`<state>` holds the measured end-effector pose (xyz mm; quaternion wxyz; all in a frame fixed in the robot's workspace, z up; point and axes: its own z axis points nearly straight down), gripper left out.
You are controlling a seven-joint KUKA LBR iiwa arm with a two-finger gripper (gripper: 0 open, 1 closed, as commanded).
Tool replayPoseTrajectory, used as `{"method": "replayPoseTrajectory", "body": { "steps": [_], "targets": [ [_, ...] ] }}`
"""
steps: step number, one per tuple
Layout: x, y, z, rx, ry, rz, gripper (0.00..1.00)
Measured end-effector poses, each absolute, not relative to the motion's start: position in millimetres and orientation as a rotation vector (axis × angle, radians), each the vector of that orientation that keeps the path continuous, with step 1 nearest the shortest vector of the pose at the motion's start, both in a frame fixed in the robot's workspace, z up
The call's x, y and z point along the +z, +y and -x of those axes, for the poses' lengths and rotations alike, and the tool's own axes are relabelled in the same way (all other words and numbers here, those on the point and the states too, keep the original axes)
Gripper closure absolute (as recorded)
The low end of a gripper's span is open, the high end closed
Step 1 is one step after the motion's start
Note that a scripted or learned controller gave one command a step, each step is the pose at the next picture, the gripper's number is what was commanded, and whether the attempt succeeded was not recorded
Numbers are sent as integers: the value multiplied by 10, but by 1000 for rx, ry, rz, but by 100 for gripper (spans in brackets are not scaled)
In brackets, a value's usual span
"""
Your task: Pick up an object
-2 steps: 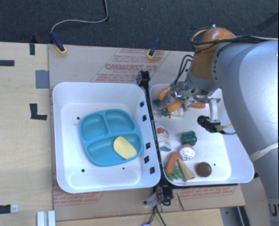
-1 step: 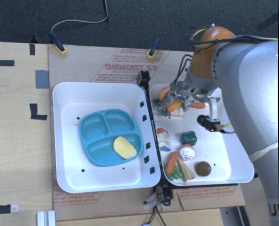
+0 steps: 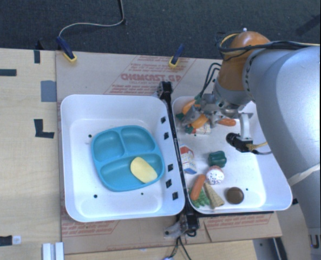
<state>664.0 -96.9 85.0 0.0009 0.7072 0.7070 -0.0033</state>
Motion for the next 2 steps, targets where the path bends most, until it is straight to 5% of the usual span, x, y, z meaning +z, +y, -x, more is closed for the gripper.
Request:
{"method": "replayPoseTrajectory", "body": {
  "steps": [2],
  "targets": [
    [848, -969, -6662, -18, 2224, -2225, 0]
  ]
}}
